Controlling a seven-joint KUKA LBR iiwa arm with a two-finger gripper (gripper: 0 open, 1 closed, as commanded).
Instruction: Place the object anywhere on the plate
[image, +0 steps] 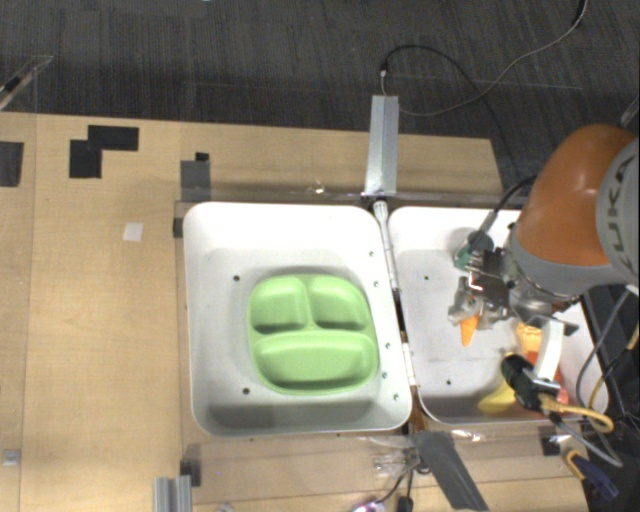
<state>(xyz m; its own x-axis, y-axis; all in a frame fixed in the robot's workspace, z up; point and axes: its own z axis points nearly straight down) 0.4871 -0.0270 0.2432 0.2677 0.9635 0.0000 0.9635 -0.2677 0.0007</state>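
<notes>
Green divided plate (312, 335), three compartments, lying flat in middle of left white bin (215, 300). Two small compartments toward far side, one long one toward near side. Right white bin (430, 330) just beside left one, meeting along one edge, both on pale wooden table (90, 330). Grey arm with orange band (575, 200) reaching in from right, above right bin. Tool (470, 308) pointing down over middle of right bin, well apart from plate. Small orange carrot-shaped piece (467, 331) right at tip of tool, narrow end down. Cannot tell whether clamped or merely beneath, and cannot tell how far open tool is. Yellow banana-like item (497, 401) at near edge of right bin, partly hidden by robot. Another orange-yellow item (530, 340) just right of tool, partly covered, kind unclear. Metal strut (383, 140) at far side where bins meet. Black L-shaped and square marks (100, 148) on table at far left. Dark carpet (250, 50) beyond table.
</notes>
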